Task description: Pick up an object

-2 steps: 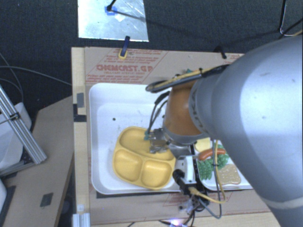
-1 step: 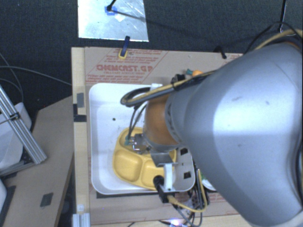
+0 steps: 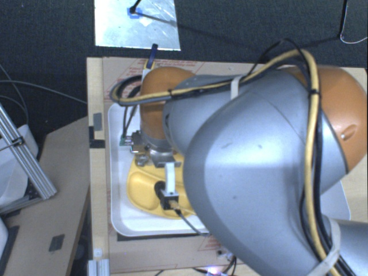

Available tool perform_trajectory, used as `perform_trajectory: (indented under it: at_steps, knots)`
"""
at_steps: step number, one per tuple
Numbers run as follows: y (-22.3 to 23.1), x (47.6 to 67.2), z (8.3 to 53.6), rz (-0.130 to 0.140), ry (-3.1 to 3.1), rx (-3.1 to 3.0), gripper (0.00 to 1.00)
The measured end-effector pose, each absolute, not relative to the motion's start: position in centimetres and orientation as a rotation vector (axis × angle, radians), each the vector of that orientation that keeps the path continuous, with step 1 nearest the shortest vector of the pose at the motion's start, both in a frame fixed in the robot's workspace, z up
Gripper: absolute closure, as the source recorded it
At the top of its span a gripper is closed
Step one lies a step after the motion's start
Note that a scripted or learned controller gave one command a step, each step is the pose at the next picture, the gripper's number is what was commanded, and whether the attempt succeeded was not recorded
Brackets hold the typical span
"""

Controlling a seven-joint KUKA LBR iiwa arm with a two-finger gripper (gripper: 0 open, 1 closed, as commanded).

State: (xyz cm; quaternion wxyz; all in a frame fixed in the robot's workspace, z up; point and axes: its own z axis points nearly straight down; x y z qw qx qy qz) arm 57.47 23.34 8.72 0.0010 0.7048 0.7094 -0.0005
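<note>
A yellow, rounded soft object (image 3: 144, 190) lies in the near part of the left white bin (image 3: 118, 171). The grey arm with its orange band fills the right and middle of the camera view and reaches down over this bin. Its wrist and gripper (image 3: 150, 157) sit right above the yellow object's far edge, apparently touching it. The arm's body hides the gripper's tips and most of the bin.
The bin rests on a cardboard-lined bench. A blue-tipped pen-like thing (image 3: 152, 56) lies at the bench's far edge. A shiny metal sheet (image 3: 137, 16) lies on the dark floor beyond. Aluminium framing (image 3: 26, 160) stands at the left.
</note>
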Motion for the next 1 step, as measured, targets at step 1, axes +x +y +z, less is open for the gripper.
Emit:
perform_trajectory:
  at_steps: [1]
  knots:
    - [20.93,60.05,8.65,-0.002,2.225,2.225,1.00]
